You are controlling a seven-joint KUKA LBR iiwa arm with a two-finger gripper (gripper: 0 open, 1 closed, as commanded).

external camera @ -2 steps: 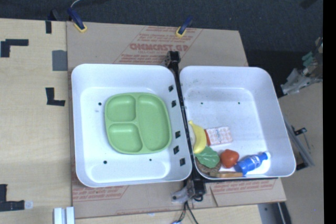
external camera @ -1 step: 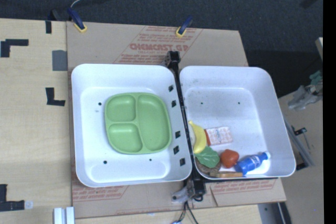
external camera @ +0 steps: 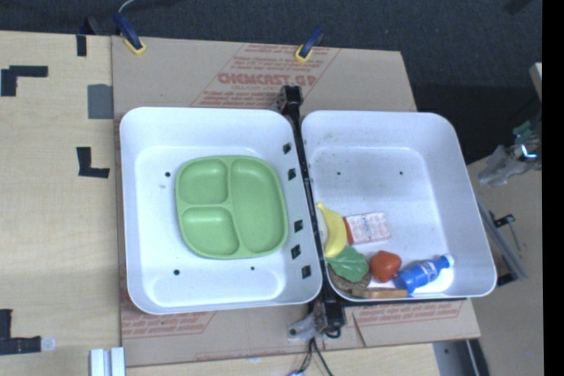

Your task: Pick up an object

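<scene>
**A:** In the right-hand shallow white plastic bin (external camera: 414, 141), what lies there?

**B:** A small heap crowds its near left corner. A yellow banana-shaped toy (external camera: 334, 228) curves along the left wall. Just below it sits a green leafy-looking lump (external camera: 347, 263), touching it. A round red-orange piece (external camera: 385, 264) lies beside the green one, and a blue bottle with a white cap end (external camera: 422, 272) lies on its side, tilted, near the front wall. A flat white packet with red print (external camera: 367, 228) rests just right of the banana.

**A:** Anything hard to read?

**B:** Yes. A brownish thing (external camera: 357, 287) lies under the green lump and red piece, mostly hidden; I cannot tell what it is. The packet's print is too small to make out.

**A:** And the other bin?

**B:** The left white bin (external camera: 141, 189) holds a pale green plastic plate with three compartments (external camera: 233, 206), lying flat near its middle.

**A:** The hand?

**B:** At the right edge a grey metal part (external camera: 511, 156) pokes in, cut off by the frame. Whether that is the hand, and whether it is open or closed, I cannot tell. It stands well apart from the heap.

**A:** The bench?

**B:** A brown cardboard sheet with red lettering (external camera: 256, 79) lies under both bins, on the pale wooden bench (external camera: 44, 233).
</scene>
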